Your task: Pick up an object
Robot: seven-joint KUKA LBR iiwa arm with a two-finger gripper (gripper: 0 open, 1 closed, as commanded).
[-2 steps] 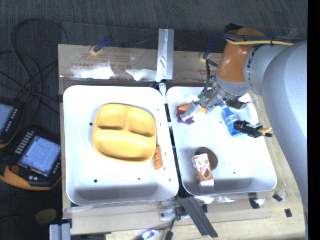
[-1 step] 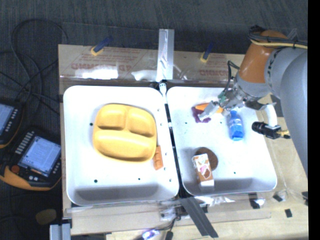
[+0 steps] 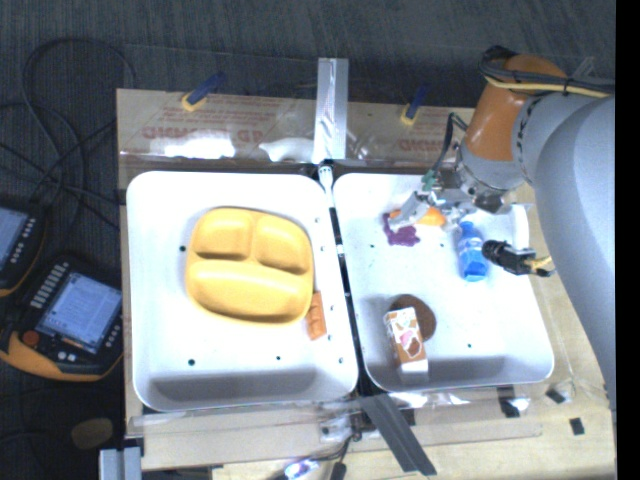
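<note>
While the gripper (image 3: 432,200) hangs low over the purple toy (image 3: 401,233) in the right bin (image 3: 520,363), I judge the reach step underway; next I need a clean descent, though I cannot tell its opening state.

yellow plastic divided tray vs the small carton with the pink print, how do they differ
The yellow plastic divided tray is by far the larger; the small carton with the pink print is a fraction of its size. The tray lies flat and low in the left white bin, while the carton sits in the right white bin, partly over a brown disc. The tray is plain yellow with rounded corners; the carton is boxy and white with printing. Neither touches the gripper.
</note>
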